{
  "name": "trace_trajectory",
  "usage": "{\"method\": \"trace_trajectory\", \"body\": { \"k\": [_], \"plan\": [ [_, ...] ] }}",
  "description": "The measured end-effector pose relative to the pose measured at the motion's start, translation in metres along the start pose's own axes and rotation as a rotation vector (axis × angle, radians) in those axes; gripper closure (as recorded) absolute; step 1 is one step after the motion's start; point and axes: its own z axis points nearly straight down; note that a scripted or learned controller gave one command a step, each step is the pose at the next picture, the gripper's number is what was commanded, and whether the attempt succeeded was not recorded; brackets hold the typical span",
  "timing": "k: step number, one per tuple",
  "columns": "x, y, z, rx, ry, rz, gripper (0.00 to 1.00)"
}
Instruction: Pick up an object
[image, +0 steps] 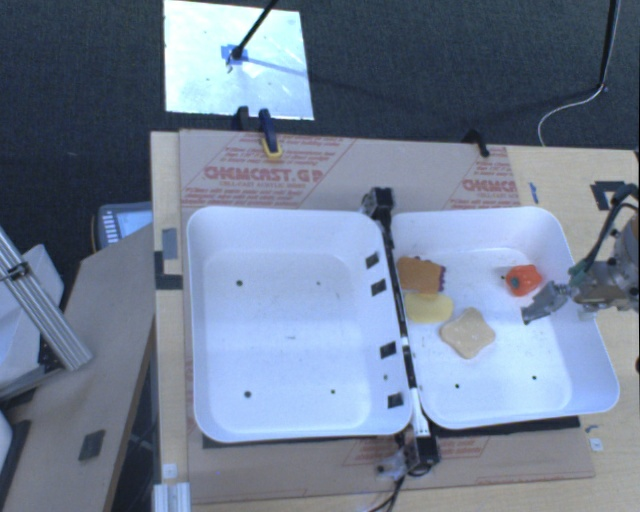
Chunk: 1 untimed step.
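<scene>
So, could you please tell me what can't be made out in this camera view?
- Arm: cut off by the right edge.
- gripper: small and blurred, so its state is unclear.
- orange object: too small to identify.
- brown piece: its lower edge meets the yellow piece; overlap unclear.

Gripper (545, 301) — grey metal fingers on a pale tan-grey mechanical body, with thin dark cables looping above the wrist.

1. A robotics lab or test cell.
2. Two white bins (290, 225) sit clamped on a cardboard sheet (330, 165) over a plywood bench (165, 200).
3. Aluminium extrusion (40, 310) and loose cables (575, 100) lie nearby.
</scene>
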Motion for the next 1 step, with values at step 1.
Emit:
{"method": "trace_trajectory", "body": {
  "k": [1],
  "plan": [
    [-0.0366,0.0065,-0.1607,-0.020,-0.010,-0.001,0.00]
  ]
}}
